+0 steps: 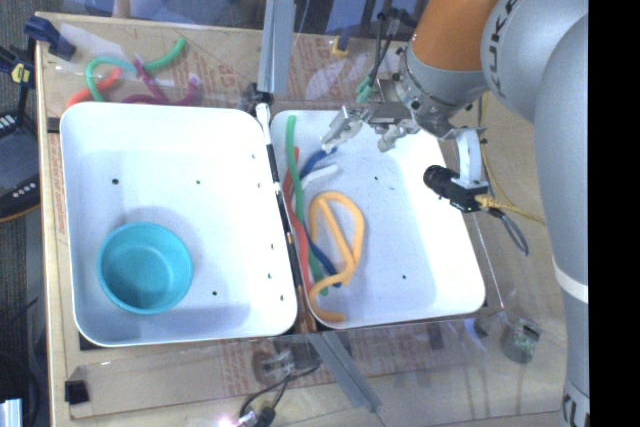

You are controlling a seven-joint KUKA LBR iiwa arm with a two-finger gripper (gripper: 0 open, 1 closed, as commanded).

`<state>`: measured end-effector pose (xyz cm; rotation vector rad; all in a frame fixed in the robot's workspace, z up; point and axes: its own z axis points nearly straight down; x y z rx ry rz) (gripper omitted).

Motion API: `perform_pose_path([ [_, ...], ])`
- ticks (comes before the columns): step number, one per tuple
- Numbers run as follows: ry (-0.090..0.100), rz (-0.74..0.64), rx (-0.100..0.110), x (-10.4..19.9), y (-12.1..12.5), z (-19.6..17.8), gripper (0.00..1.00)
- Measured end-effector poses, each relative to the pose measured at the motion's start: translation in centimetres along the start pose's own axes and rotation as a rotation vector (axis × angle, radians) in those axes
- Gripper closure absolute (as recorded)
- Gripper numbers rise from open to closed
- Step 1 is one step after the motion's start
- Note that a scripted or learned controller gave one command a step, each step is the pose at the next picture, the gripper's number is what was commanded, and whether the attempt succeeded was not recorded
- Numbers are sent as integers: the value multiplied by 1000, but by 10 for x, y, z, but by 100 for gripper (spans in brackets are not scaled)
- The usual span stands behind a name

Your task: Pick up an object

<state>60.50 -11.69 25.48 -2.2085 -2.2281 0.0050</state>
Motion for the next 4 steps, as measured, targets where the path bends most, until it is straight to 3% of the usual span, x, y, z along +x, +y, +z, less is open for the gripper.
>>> perform_pose_path([
  [1, -1, -146, 0, -15, -33, 139, 0],
  [2, -1, -138, -4, -32, -50, 163, 0],
  [3, 1, -145, 1, -32, -50, 153, 100],
  [4, -2, -302, -5, -26, -30, 46, 100],
])
